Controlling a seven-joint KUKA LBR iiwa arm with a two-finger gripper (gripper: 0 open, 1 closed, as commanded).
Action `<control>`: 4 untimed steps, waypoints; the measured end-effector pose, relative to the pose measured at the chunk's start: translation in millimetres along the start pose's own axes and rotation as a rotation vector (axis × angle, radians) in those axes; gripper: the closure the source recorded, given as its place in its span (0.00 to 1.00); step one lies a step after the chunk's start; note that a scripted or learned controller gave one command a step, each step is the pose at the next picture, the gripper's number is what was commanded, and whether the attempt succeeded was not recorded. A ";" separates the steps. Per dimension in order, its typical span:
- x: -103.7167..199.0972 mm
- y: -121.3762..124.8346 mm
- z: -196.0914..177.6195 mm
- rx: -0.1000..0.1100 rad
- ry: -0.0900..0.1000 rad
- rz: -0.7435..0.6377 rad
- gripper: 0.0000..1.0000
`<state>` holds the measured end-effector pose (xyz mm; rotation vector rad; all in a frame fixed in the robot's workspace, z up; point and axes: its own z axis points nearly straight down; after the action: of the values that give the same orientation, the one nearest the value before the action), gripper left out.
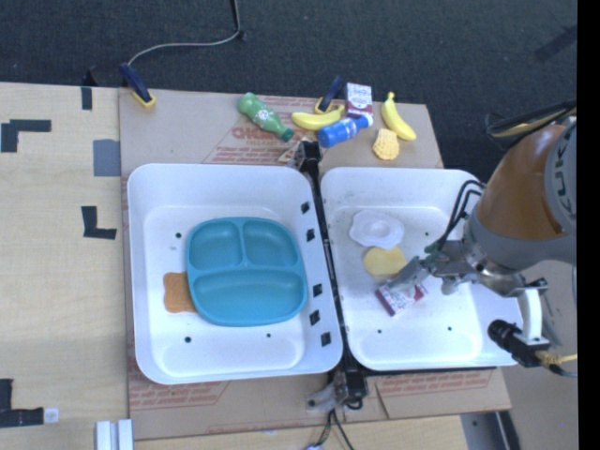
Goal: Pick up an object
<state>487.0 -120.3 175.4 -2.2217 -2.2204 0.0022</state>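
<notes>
The claw [412, 272] hovers touching a small red packet [400, 297] in the right bin [394, 350]; its state is unclear. The packet looks light and crinkly, best pinched across its short sides, with a yellow piece [382, 260] at its twelve o'clock.

We are seeing three loose items sitting in the right bin [459, 181], all gathered in that bin's left-centre part. A small red-and-white packet [399, 298] is lying flat and skewed, nearest the bin's front of the three. A round yellow piece [382, 261] is lying just behind the packet, touching or almost touching it; we cannot tell which. A pale white disc-like item [377, 227] is lying behind the yellow piece, toward the bin's back wall, and is blending into the white floor, so its exact shape is staying unclear. The packet's print is reading too small to make out.
</notes>
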 end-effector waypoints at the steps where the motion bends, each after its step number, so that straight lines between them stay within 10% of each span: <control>1: 22.2 16.1 86.6 -0.010 -0.005 0.002 0.00; 2: 22.0 18.5 75.0 -0.017 -0.006 0.002 1.00; 3: 22.1 18.6 74.7 -0.018 -0.007 0.001 0.00; 4: 17.6 119.0 89.5 -0.006 -0.002 -0.002 0.00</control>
<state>605.9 -102.9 85.8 -2.2229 -2.2269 -0.0026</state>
